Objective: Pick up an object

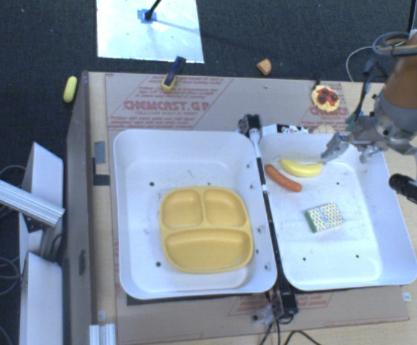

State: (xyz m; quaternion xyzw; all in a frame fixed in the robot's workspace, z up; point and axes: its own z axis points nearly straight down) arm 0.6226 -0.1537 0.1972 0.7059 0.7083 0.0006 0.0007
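Yellow and gently curved, a toy banana (pixel 302 167) lies near the back of the right bin (pixel 381 264), its smooth skin catching a pale highlight along the upper side. Just beside it, toward the divider between the bins, rests an orange-red carrot-like piece (pixel 283 178) — slim, tapered, lying at a slant, its near end close to the banana's left tip. Farther forward in the same bin sits a small green block (pixel 323 217) with a speckled, multicoloured top face, turned slightly askew and well apart from the other two.

The gripper (pixel 349 146) hangs over the bin's back right part, one grey finger (pixel 333 148) angled down toward the banana's right end; whether the jaws are apart or together cannot be told from this angle, and nothing is seen between them. The arm's orange band (pixel 410 77) shows above it at the right.

The left bin (pixel 136 192) holds a yellow divided plate (pixel 205 228) with three compartments — two small ones at the back, one wide one in front. On the cardboard behind the bins lies a small round yellow-and-red toy (pixel 326 97).
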